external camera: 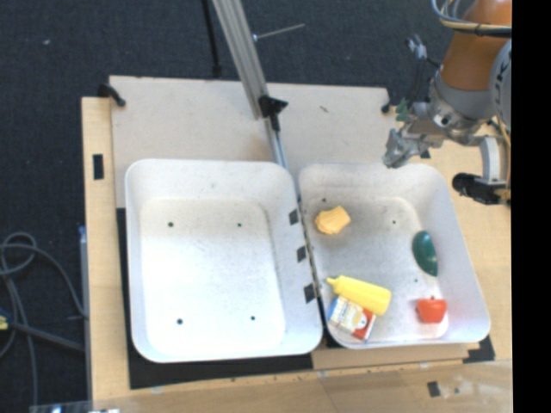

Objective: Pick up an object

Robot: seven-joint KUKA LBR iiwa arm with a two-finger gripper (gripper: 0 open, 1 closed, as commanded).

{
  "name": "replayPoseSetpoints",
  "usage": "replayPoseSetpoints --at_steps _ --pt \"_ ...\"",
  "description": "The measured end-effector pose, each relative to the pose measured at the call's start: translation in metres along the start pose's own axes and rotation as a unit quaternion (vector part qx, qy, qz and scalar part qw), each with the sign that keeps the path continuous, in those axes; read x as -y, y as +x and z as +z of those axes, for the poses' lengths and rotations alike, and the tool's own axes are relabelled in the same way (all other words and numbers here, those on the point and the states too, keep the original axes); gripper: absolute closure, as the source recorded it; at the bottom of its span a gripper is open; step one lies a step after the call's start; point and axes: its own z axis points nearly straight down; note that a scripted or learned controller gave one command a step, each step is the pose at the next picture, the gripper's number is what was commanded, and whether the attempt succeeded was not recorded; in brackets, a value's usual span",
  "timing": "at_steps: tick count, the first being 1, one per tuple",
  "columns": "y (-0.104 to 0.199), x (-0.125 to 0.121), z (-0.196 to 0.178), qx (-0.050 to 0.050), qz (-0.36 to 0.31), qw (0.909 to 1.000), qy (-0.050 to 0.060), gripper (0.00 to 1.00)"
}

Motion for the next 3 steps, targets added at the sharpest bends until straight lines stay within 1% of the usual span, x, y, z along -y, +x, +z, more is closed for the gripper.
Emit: replayPoseSetpoints --at_steps 1,2,3 --pt "-0.002 -0.001 -0.045 0.000 -0.001 1.0000 0.001 1.00" --pt "0.058 0.003 -0.046 -0.002 -0.002 1.0000 0.004 1.00" --pt "0.107 0.008 -0.048 -0.002 -0.002 1.0000 0.004 1.00"
